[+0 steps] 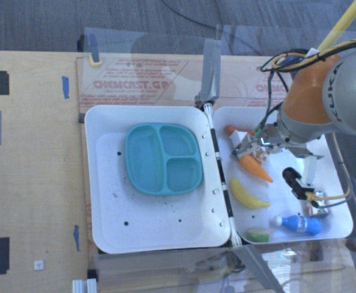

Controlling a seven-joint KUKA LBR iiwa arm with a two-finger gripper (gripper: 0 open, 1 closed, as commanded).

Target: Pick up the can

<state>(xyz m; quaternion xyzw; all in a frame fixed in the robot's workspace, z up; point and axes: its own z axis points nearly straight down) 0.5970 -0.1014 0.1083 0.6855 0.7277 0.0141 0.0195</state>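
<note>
Orange carrot (pixel 255 166) just beside the jaws.

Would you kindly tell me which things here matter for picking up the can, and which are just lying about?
For the job: the claw, low over the right bin; a pale object beside it, possibly the can, too hidden to be sure.
Lying about: carrot, banana, blue bottle, green item, all in the right bin; teal divided plate in the left bin.
</note>
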